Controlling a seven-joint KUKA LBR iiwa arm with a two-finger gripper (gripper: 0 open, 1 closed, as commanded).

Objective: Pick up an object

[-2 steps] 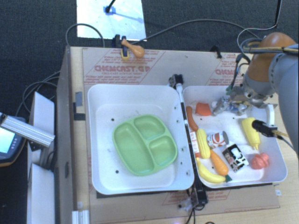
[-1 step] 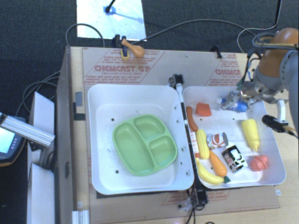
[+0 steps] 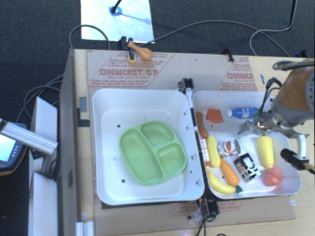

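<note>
Honestly, couldn't tell the gripper's [image 3: 250,127] state from up there. Hung over the right bin [image 3: 295,187], upper middle. Nearest pick looked like the yellow corn piece [image 3: 266,151]: just below-right of it, long axis running near-to-far.

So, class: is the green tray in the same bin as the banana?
No: the green tray lies in the left bin, the banana in the right bin.

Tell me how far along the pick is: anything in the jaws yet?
Nothing looks picked yet. The gripper is low in the right bin, between the blue bottle and the can, with no item visibly in it. The corn, carrot and banana lie on the bin floor. Grasping and lifting are left.
</note>
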